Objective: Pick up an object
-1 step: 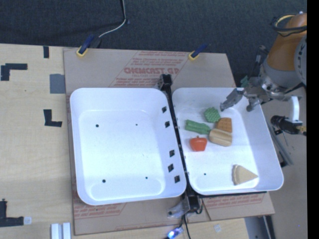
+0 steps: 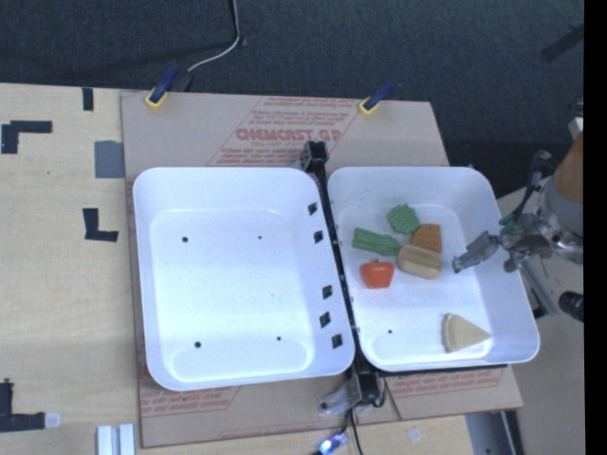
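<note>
Tan bread roll (image 2: 419, 262) lies just left of jaws (image 2: 471, 253), long axis left-right, inside right bin (image 2: 512, 297). Jaws' state: cannot tell.

We can read one piece of printing: red letters on the cardboard sheet (image 2: 285, 131) that lies under the two bins. The largest line sits just above the gap between the bins and seems to spell "CHEMCAST GP", though the last letters are partly hidden by a black clip (image 2: 314, 154). We see smaller red lines above that word and more red print on the cardboard's lower edges, all too small and blurred for us to make out. We find no other words, numbers or labels we can read.
</note>
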